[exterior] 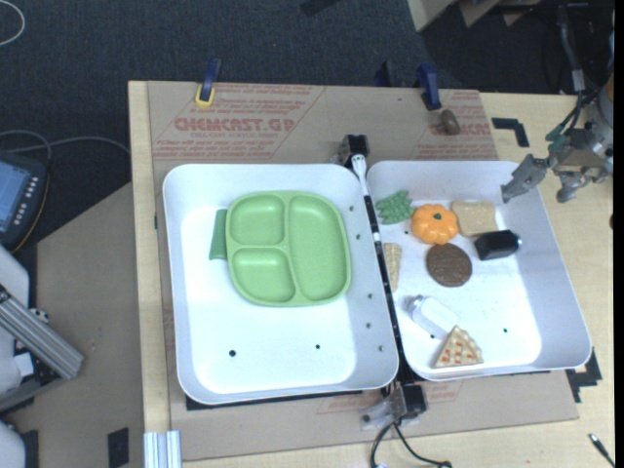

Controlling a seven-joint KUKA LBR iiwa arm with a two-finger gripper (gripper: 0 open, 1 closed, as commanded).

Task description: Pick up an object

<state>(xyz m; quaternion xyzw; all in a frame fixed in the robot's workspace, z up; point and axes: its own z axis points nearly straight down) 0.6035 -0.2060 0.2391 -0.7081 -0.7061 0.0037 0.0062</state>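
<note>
We see the claw [547,175] at the far right corner of the right white bin [561,291], its grey fingers spread apart, gripping nothing, hovering above the rim. Below it the objects crowd the bin's far half: a small orange pumpkin [434,223], a green leafy piece [394,206], a tan block [475,216], a black block [495,245] and a brown round disc [449,264], several touching or just beside one another. A triangular pizza slice [457,348] and a white tube [430,314] lie near the front edge. Bare floor runs along the bin's right side. The left white bin [195,339] carries a green divided tray [288,248], with open room along its front edge.
</note>
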